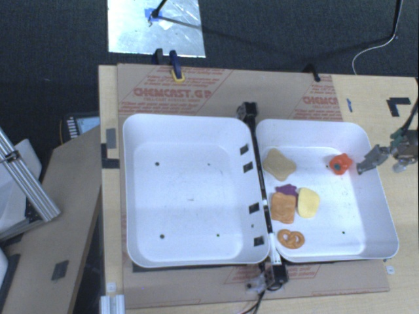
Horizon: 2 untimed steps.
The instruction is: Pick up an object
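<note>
The right bin (366, 241) holds several small toy foods. A tan bread-shaped piece (280, 165) lies near its left wall. An orange-red round piece (339, 164) sits toward the far right. A purple piece (286, 190), an orange slab (283, 208) and a yellow piece (308, 202) cluster together in the middle left. A pretzel (291, 239) lies near the front left corner. My gripper (385, 161) hangs at the bin's right rim, just right of the orange-red piece, open with nothing between its fingers.
The left bin (131, 175) stands beside the right one, with black clips along the shared wall (258, 182). The bins rest on a cardboard sheet (216, 87). A metal plate (157, 18) lies on the floor beyond the bench.
</note>
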{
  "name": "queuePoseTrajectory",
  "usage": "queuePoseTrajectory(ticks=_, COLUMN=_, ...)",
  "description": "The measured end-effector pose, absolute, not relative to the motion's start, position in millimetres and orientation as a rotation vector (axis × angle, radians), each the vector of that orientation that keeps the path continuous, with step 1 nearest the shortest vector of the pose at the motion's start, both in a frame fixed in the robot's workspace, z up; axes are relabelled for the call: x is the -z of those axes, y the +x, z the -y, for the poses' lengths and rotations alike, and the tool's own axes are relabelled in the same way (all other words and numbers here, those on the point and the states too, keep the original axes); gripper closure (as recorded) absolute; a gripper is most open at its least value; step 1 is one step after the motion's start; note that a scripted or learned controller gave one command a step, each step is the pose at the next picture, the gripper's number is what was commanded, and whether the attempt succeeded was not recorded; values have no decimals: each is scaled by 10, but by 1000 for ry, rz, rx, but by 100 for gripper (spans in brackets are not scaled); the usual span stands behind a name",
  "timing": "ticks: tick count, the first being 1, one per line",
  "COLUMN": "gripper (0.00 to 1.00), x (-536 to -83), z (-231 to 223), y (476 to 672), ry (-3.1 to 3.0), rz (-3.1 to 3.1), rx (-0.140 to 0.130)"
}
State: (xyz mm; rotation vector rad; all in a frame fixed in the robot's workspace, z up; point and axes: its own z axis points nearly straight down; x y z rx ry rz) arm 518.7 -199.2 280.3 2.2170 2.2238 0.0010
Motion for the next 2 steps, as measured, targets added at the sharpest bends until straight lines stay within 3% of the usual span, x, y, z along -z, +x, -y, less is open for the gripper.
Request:
queuePoseTrajectory(ticks=1, gripper=100, x=-2914, z=1993, y=5196, ry=2210, rz=-2226, rx=-4)
queuePoseTrajectory(ticks=2, gripper=100, x=-4255, z=1945, y=5167, ry=2204, rz=-2218, rx=-11)
